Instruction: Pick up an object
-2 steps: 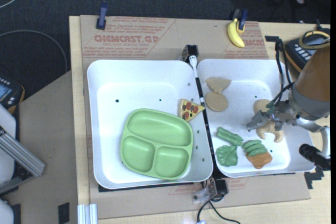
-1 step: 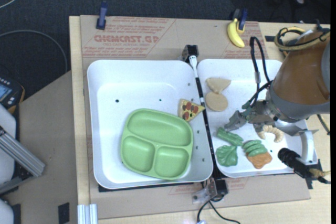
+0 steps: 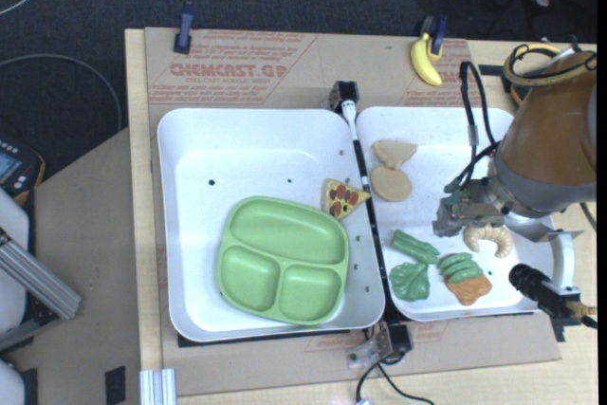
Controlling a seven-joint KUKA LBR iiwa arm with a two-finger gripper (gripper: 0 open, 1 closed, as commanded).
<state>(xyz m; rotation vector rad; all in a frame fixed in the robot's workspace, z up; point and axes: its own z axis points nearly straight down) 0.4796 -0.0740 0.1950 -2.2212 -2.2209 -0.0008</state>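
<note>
Nearest the camera, at about seven o'clock in the left bin (image 3: 180,204), lies a green divided plate (image 3: 283,259) with three compartments. Across the black divider, low in the right bin (image 3: 417,120) near five o'clock, a dark green leaf (image 3: 410,280) sits beside a carrot (image 3: 464,278) with a striped green top and orange tip, and a green pea pod (image 3: 414,247) lies tilted just above the leaf. At roughly three o'clock the gripper (image 3: 467,218) hangs low over the right bin, with a pale croissant (image 3: 493,238) touching or just under it; how far its fingers are parted, I cannot tell, since the wrist hides them. A pizza slice (image 3: 342,197) leans against the divider on the left bin's side. Farther back, two tan cookie-like pieces (image 3: 391,170) lie together. Beyond the bins, at one o'clock, a banana (image 3: 426,62) rests on the cardboard board (image 3: 237,66).
</note>
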